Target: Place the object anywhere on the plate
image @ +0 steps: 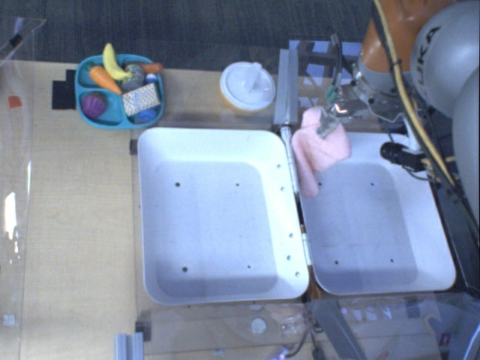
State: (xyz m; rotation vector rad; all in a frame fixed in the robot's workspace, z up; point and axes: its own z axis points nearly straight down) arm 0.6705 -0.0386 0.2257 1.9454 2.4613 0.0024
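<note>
A pink cloth hangs at the back left corner of the right bin, and its lower end drapes over the divider between the two bins. My gripper is at the top of the cloth, with its fingers closed on the bunched fabric. The plate is a blue divided dish on the bench at the far left back, well away from the gripper. It holds toy food: a banana, a carrot, a purple piece and a speckled block.
The left bin lies between the gripper and the plate. A white round lid on a yellow base stands behind it. A black block sits just left of the plate. Metal framing rises behind the divider.
</note>
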